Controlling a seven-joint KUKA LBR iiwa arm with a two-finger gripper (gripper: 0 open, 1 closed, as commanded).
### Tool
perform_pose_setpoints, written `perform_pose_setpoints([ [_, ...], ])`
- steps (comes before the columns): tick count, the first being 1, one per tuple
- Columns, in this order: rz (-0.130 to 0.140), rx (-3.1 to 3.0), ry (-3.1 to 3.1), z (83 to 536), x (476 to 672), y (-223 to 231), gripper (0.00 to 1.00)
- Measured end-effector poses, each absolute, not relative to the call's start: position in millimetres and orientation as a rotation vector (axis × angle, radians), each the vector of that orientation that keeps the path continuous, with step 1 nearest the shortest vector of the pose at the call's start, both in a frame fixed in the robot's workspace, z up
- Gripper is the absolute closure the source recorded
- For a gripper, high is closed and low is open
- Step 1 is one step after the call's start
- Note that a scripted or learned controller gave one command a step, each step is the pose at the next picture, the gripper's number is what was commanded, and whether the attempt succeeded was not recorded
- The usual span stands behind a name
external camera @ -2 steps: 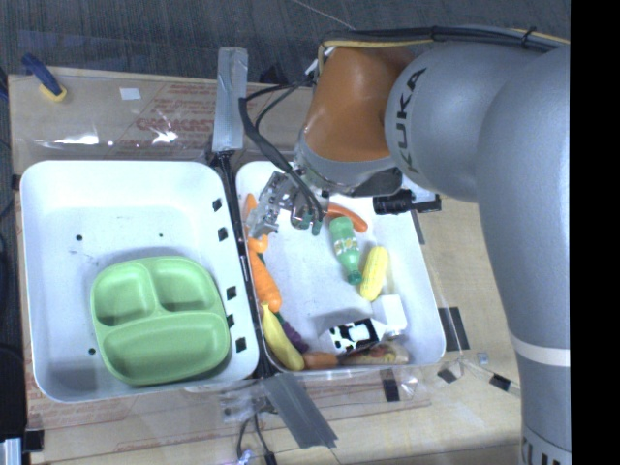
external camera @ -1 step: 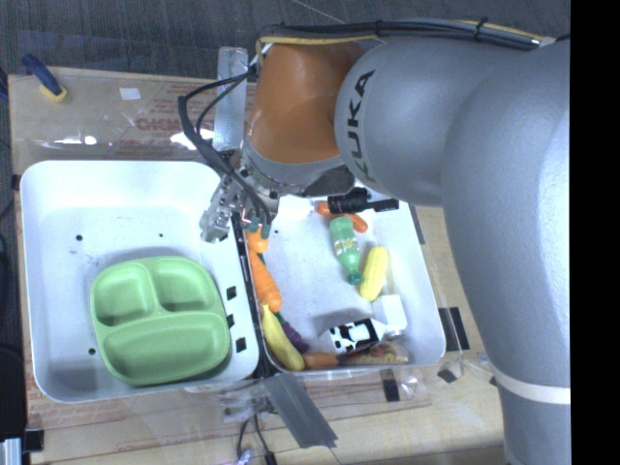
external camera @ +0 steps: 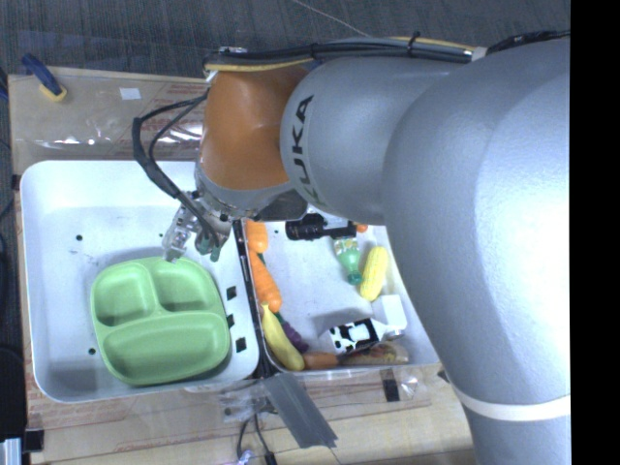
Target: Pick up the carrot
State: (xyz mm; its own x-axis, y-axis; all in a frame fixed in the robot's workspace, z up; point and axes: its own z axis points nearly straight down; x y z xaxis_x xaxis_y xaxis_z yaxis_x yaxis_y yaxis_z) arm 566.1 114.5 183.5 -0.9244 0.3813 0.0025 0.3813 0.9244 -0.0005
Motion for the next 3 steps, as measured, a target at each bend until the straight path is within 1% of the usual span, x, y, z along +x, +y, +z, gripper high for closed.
perform_pose_setpoints([
  [1, 0.002, -0.850, -3.023, 191.7, 511.3, 65.9, 1.00],
  [2, 0.004, -1.125, -2.928, 190.5, 476.1, 58.1, 1.00],
  [3, 0.001, -1.770, -2.595, 191.4, 476.6, 57.1, 1.00],
])
